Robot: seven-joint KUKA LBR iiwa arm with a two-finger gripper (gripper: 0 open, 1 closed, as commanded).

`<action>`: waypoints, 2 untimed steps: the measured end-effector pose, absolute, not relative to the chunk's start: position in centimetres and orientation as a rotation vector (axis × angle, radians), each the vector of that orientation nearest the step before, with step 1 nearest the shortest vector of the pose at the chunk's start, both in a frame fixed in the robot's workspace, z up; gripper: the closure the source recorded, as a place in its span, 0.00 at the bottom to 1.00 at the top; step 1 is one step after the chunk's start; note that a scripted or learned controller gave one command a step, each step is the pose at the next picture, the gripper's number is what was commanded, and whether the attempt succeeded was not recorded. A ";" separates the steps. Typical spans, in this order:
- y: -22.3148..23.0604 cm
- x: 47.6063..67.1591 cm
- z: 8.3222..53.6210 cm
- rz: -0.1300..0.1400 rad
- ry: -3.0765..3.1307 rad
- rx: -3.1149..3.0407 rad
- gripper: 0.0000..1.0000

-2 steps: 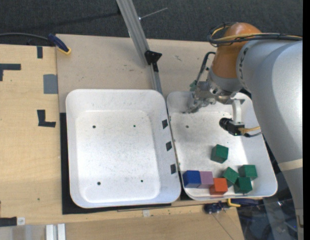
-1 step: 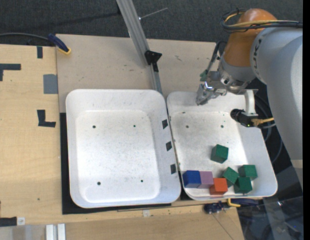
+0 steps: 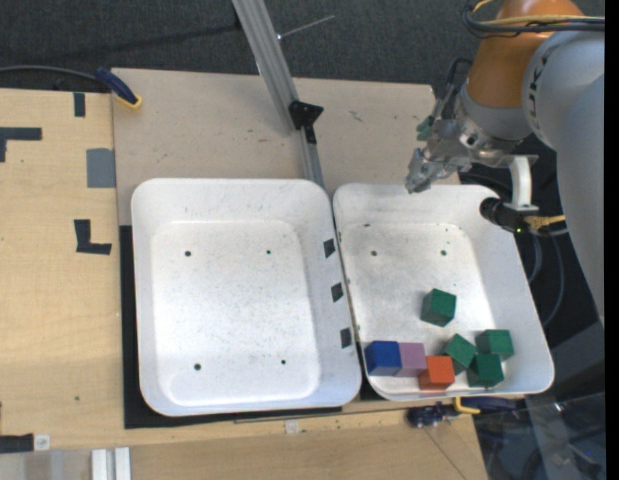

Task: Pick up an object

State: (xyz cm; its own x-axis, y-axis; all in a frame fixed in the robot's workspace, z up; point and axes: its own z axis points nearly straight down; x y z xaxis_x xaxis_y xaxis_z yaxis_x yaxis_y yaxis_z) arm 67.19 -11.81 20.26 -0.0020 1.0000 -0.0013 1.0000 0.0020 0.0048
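Huddled at the near rim of the right bin (image 3: 409, 258): blue block (image 3: 383, 356), purple block (image 3: 412, 357) and orange block (image 3: 438, 370), packed side by side and touching, with three green blocks (image 3: 486, 369) crowded just beyond, toward the near right corner. Sat apart from these, a little farther in, a lone green block (image 3: 439, 306), tilted on the speckled floor. Lay alongside, rim against rim, the left bin (image 3: 229, 298).

Hung over the far rim of the right bin, near its far left corner, the gripper (image 3: 426, 173), well apart from every block. Could not be told whether open or closed. Seen between its tips: no block.

Reached in from the right, the grey arm (image 3: 574, 78), orange band (image 3: 524, 8) above the wrist. Crossed the bench (image 3: 209, 118) at a slant, a metal rail (image 3: 269, 48), ending near the gap between the bins.
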 end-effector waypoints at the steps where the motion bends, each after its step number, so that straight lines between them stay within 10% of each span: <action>1: -11.1 66.5 25.4 0.005 2.221 2.216 1.00; 2: -11.0 66.6 27.9 0.002 2.222 2.219 1.00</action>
State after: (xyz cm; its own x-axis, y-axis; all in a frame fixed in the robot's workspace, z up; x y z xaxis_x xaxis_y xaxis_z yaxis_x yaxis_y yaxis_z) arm 66.60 -11.03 27.86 -0.0015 1.0000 -0.0002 1.0000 0.0015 0.0022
